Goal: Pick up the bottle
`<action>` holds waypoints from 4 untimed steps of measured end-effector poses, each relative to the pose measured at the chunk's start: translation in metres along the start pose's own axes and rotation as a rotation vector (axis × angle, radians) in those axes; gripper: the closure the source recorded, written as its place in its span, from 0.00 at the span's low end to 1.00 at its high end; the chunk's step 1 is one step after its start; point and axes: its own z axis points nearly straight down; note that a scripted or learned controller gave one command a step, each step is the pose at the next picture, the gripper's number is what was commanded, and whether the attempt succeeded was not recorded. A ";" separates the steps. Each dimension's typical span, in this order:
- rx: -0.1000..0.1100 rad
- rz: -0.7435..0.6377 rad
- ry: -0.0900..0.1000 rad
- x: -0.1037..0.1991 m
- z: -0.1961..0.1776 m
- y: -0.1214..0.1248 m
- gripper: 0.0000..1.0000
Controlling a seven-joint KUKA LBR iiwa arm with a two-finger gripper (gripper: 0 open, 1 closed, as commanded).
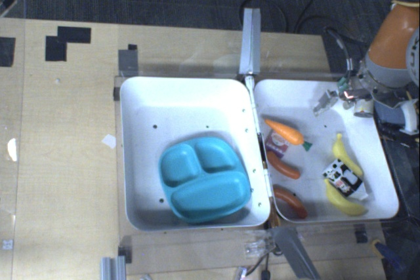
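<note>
A small black-and-white bottle [342,178] lies on its side in the right bin [387,206], resting against a yellow banana [344,197] near the bin's right wall. My gripper [333,96] hangs over the far right corner of that bin, well behind the bottle and apart from it. Its fingers stand open with nothing between them. The orange wrist band [392,36] shows above it at the right edge.
On the right bin's left side lie an orange carrot [285,132], a small purple item [276,145] and two brown sausages [283,168] [290,202]. The left bin [144,108] holds a blue divided plate [205,178]. A metal post [250,42] stands behind the divider between the bins.
</note>
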 end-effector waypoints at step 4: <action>0.009 -0.267 -0.006 0.019 -0.023 -0.135 0.00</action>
